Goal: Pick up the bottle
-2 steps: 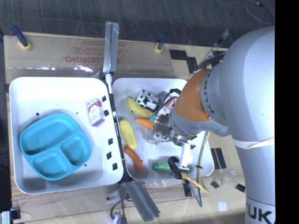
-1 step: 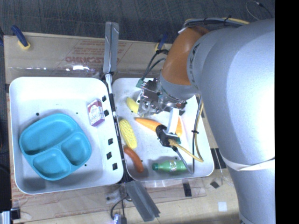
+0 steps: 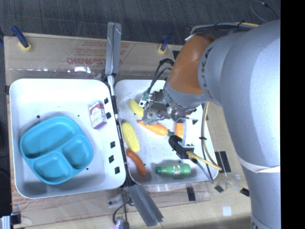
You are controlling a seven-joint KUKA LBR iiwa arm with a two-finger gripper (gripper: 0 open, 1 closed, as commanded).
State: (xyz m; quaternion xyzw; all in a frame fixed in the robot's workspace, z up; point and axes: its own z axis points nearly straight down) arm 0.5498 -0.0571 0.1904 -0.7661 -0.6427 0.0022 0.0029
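Glossy, probably plastic bottle (image 3: 173, 170); smooth white bins (image 3: 57, 87).

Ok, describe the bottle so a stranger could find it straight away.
Look in the right bin, along its near edge. The bottle lies there on its side, right of the hot dog. It is the one green thing, with a white label.

Bench (image 3: 57, 56) bears two white bins (image 3: 28, 92) side by side
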